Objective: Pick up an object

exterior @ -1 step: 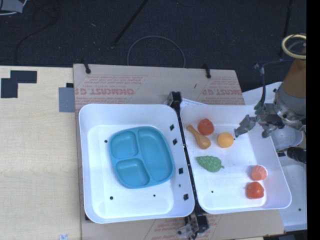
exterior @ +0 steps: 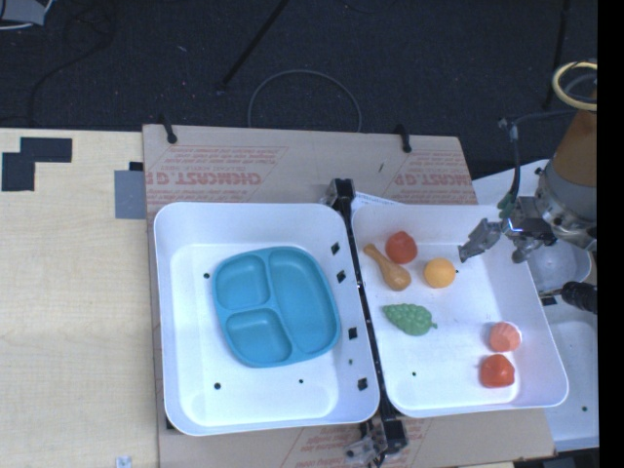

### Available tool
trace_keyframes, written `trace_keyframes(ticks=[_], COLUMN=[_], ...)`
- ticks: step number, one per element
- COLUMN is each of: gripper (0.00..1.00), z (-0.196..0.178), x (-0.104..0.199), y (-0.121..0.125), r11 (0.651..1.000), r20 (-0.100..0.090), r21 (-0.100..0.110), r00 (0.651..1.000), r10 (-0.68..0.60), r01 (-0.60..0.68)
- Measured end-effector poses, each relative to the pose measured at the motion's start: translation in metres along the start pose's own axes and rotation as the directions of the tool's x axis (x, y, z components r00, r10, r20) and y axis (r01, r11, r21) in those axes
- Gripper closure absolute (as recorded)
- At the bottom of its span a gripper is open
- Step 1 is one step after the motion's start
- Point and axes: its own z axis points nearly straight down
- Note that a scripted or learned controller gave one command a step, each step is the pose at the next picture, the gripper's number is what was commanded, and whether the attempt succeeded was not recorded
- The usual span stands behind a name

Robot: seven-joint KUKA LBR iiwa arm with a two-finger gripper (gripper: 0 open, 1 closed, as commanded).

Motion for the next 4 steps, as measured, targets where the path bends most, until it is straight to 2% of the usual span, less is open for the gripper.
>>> trace_keyframes(ticks=[2,3,4], gripper=[0.0,0.0,1.0], z=[0.108,0.139,0.127], x=[-0.004,-0.002,-0.003], y=[0.014,0.014,0.014], r11=[1.0,1.0,1.0], r20=[-0.002,-0.001,0.0], r21=[0.005,0.003,0.0], r00=[1.0,1.0,1.0], r10=[-0.002,0.0,0.001], r01=[0.002,0.0,-0.001])
